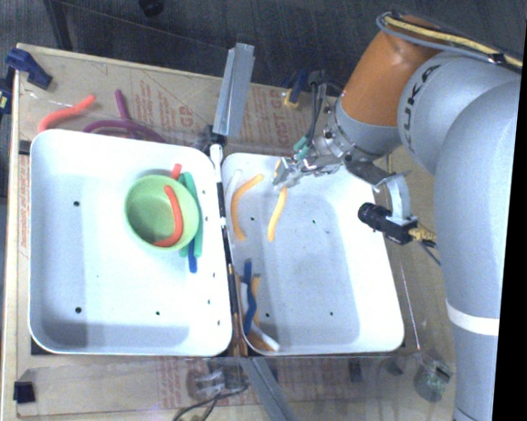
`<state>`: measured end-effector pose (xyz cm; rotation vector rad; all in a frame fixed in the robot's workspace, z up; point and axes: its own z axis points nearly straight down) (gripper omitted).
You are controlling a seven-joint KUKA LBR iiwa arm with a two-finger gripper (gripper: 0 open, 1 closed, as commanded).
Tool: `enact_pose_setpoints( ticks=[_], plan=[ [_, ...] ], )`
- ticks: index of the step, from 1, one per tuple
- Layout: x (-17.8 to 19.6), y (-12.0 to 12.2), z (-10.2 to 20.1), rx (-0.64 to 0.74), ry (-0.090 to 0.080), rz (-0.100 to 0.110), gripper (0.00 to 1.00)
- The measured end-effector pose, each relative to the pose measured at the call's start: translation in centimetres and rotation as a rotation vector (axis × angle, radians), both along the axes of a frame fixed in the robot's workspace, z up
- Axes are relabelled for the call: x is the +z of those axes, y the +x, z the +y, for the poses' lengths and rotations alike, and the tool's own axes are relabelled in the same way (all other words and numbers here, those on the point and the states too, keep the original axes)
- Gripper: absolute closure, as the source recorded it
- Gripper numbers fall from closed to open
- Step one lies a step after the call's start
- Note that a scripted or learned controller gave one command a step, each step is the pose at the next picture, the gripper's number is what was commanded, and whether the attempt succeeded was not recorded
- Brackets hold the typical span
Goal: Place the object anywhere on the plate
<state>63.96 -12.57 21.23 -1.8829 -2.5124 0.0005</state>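
The claw [285, 175] is clenched on a yellow strip [276, 213] hanging beneath it; the green plate [150, 206] sits well left.

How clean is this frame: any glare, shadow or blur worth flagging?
Camera view: the left bin's floor is near blown-out white, with soft shadow along its lower wall; the right bin reads greyer; the green plate stays sharp; a small glare spot sits at the bottom edge.

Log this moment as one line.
gripper: over right bin, far end | yellow strip: hanging from its fingers | green plate: left bin | placement: not done
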Motion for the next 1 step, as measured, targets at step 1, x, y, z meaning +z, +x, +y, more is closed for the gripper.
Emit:
enact_pose_setpoints(
  ticks=[1],
  plan=[
    [0.01,0.00,0.00,0.000,0.000,0.000,0.00]
  ],
)
